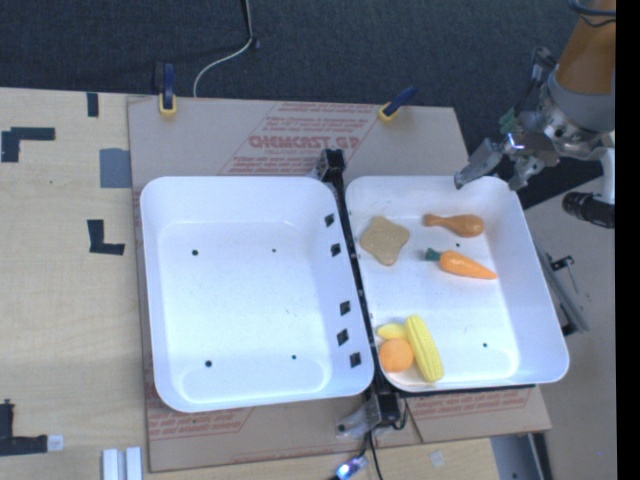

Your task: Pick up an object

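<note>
Gripper (497, 165) hangs spread and bare over the right bin's (530, 268) far corner, above the drumstick (455, 224)

Both bins, the left bin (240, 298) and the right bin (500, 308), look like smooth white plastic with a soft sheen along their rims. They sit on a matt brown cardboard sheet (290, 138) printed in red, over a pale wood-grain bench top (60, 298). The toy food looks like moulded plastic: the corn cob (424, 348) is ribbed and slightly glossy, the carrot (465, 264) and drumstick (456, 224) smooth, the bread slice (384, 240) duller. The gripper (492, 166) appears grey metal, under the arm's glossy orange band (590, 53). Beyond lies dark, matt, carpet-like floor (400, 28)
</note>
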Robot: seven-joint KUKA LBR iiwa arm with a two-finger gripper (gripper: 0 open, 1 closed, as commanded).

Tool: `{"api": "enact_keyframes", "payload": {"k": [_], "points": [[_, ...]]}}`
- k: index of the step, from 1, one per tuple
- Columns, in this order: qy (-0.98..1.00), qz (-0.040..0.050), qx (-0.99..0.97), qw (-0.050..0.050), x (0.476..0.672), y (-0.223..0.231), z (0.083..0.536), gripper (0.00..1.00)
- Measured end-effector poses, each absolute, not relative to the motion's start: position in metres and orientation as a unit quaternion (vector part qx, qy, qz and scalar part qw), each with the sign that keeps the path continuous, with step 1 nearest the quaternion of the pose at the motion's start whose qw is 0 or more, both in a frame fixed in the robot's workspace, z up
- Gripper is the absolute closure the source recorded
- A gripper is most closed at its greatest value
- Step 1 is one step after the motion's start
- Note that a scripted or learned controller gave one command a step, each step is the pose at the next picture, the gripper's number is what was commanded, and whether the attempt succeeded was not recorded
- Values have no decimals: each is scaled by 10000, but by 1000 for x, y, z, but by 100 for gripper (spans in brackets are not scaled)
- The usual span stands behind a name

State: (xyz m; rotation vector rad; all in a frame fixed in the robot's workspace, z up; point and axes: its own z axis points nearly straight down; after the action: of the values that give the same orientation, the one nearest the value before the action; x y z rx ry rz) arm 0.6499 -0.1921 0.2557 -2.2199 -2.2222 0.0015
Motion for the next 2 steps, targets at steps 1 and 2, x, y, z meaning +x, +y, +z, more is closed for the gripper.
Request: {"api": "enact_keyframes", "payload": {"k": [1, 2], "points": [[-7094, 21, -7048, 38, 668, -127, 149, 0], [-7094, -45, -7048, -35, 575, -67, 286, 0]]}}
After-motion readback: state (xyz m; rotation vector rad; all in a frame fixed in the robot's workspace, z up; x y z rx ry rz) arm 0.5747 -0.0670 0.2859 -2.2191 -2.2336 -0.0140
